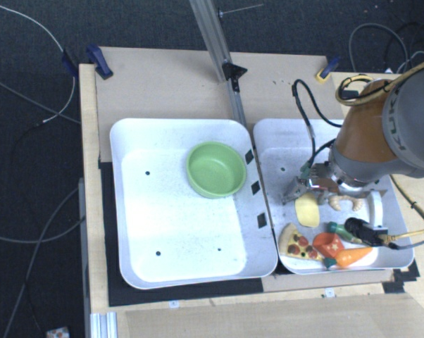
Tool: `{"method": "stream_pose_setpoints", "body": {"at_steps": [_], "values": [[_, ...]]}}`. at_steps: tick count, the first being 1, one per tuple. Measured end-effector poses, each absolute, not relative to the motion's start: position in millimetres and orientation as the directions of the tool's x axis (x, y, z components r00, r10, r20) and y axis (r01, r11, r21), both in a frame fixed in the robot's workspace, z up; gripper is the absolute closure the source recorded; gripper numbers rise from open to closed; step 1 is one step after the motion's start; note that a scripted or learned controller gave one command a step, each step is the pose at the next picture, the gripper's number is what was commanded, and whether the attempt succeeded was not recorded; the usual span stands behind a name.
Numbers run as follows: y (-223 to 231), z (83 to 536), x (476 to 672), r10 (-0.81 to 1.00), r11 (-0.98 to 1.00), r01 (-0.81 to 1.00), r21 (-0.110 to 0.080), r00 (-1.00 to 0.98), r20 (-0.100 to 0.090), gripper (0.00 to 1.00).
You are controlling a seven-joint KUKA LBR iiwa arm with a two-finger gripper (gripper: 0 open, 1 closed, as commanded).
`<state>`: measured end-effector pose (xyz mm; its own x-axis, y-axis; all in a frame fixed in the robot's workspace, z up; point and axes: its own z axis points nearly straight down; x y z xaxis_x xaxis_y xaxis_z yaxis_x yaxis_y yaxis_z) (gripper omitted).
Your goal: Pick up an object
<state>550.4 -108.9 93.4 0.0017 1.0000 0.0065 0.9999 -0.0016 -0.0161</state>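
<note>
One fixed camera looks down aslant on both bins (127,189) from above.

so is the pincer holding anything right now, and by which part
Cannot be told: the pincer sits low over the pale yellow toy in the right bin, its tips hidden.

Pale wooden bench (163,83) on dark carpeted floor (29,83), blue clamps (99,62) at its far corners; black cables (29,41) trail across the carpet; a metal pole (208,23) slants overhead.
</note>
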Motion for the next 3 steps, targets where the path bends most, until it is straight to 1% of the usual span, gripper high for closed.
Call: {"method": "stream_pose_setpoints", "body": {"at_steps": [1, 2, 3], "values": [[-108.3, 109.6, 552.7, 1.0, -0.002, 1.0, -0.007, 0.003, 0.007, 1.0], [-106.8, 176.5, 558.1, 1.0, 0.001, 1.0, 0.008, -0.001, 0.001, 1.0], [-106.4, 233.7, 560.2, 1.0, 0.001, 1.0, 0.008, -0.001, 0.001, 1.0]]}}
